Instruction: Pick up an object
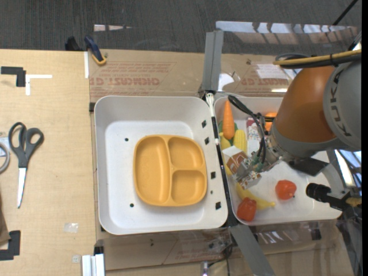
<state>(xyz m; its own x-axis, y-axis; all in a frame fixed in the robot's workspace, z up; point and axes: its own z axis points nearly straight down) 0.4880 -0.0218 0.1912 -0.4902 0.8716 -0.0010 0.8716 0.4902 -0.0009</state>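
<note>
Down in the right bin, the hand sits among toy food.

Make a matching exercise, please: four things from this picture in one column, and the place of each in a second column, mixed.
1. divided yellow plate
2. carrot
3. scissors
4. red tomato

A. on the bench, left of both bins
B. left bin
C. right bin, far end
D. right bin, near edge, below the arm

Pairs: 1-B, 2-C, 3-A, 4-D
</note>
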